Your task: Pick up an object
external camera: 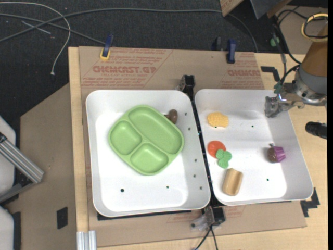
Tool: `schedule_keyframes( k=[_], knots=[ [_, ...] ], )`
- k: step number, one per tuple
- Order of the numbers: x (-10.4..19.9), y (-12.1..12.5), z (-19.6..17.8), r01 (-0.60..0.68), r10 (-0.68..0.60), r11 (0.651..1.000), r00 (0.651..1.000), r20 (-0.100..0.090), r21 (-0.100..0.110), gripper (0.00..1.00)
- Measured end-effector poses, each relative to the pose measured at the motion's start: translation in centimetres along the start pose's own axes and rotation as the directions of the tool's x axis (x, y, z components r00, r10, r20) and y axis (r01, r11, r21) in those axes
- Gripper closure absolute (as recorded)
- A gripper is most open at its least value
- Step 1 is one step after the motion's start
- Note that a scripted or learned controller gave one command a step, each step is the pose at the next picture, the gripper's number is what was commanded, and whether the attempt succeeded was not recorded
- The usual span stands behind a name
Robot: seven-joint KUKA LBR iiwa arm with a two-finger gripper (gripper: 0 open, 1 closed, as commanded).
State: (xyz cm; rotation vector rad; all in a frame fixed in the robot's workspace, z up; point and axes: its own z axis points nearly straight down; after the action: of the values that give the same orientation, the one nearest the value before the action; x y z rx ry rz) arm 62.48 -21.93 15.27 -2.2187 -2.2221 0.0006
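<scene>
The grey two-finger pincer point(274, 106) hung over the far right corner of the right-hand shallow white bin point(291, 194), below the arm's orange-banded wrist point(315, 61). Whether it was spread or pressed together could not be told from this slanted view, and nothing showed in its grasp.

Nearest to it lay a small purple plastic toy with a dark stem end point(276, 153), close to the bin's right wall and about halfway along it. No object was named, so this looked the most natural pick. To do it well, the arm would need to travel toward the near edge, stop squarely above the toy, and come down with room left on the wall side, since a finger catching the bin's sloped right wall could nudge the toy away. Closing across its narrower width seemed the safer choice.

Further out, a yellow corn-like toy point(218, 120) sat near the far left corner of the same bin. A red-and-green strawberry-like toy point(219, 153) lay by the left wall, and a tan cylindrical bread-like piece point(232, 182) rested toward the near left corner. These stood well apart from one another, so any of them offered open clearance.

In the left white bin point(130, 204) lay a green three-compartment plastic tray point(146, 139), with a small brown rounded object point(172, 116) touching its far right rim.
</scene>
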Motion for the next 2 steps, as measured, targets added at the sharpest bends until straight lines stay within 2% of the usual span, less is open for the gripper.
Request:
schedule_keyframes(
  k=[1, 2],
  knots=[
    [-0.1, -0.2, 4.2, -0.001, 0.001, 1.0, 1.0, -0.001, 0.004, 0.0],
    [0.0, -0.2, 6.9, 0.0, 0.0, 1.0, 1.0, -0.001, 0.003, 0.0]
  ],
)
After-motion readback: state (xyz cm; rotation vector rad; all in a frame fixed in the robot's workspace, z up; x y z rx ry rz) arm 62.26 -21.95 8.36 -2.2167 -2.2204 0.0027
